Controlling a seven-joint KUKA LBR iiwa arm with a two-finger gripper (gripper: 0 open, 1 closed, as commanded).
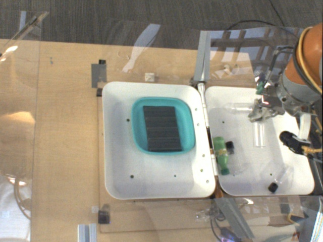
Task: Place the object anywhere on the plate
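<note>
Wooden bench (60,150) — two white bins (151,185); grey carpet (126,6)

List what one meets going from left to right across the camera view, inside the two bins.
Teal plate with a dark ridged insert → green object → clear tube → gripper.

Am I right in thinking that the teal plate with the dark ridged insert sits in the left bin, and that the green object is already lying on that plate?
Not quite. The teal plate with its dark ridged insert does sit in the left bin, but the green object is not on it. The camera view shows it lying in the right bin, against that bin's left wall.
</note>
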